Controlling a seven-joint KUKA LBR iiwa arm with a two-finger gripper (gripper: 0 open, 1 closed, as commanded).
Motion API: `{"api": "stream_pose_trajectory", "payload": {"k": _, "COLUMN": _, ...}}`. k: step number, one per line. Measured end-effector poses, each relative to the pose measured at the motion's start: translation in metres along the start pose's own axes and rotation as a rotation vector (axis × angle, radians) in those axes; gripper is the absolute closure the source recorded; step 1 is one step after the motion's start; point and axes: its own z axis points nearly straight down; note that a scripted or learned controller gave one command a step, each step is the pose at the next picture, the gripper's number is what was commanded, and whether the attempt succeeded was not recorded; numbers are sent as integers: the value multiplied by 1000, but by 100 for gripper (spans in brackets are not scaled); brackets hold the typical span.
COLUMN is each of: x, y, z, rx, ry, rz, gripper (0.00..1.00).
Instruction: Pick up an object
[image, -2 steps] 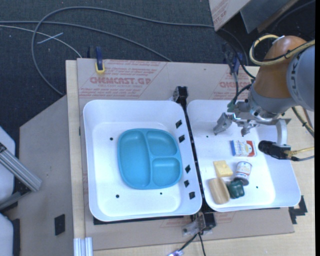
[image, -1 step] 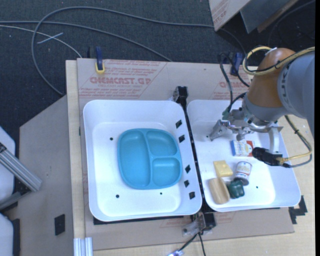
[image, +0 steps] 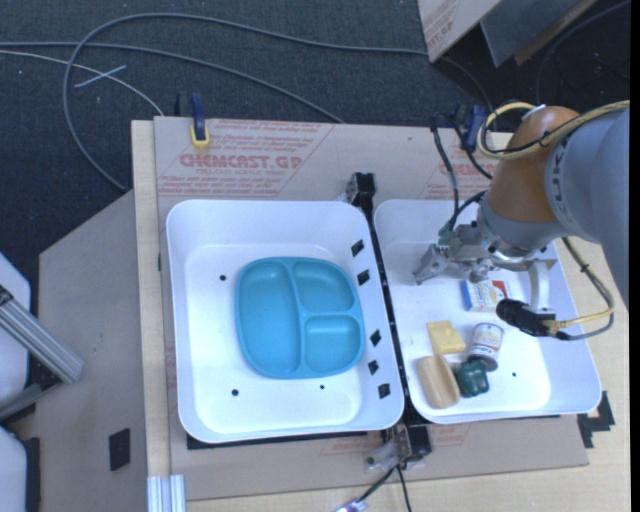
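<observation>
You are hovering the gripper (image: 462, 262) over the right bin (image: 570, 392), fingers' state impossible to tell, because the block (image: 446, 337), bottle (image: 487, 341) and packet (image: 482, 295) are lying just below.

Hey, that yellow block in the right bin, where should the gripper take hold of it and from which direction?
Probably from straight above, closing on the yellow block's two long flat sides. It lies flat with bare bin floor on its left, while the small jar sits close on its right, so fingers need care there. The gripper hangs above it.

Red "CHEMCAST GP" lettering on the brown board (image: 250, 160) beneath the bins.
</observation>
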Motion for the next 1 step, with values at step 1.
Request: {"api": "stream_pose_trajectory", "payload": {"k": 1, "x": -1, "y": 2, "z": -13, "rx": -9, "ry": -2, "rz": 1, "gripper": 100}}
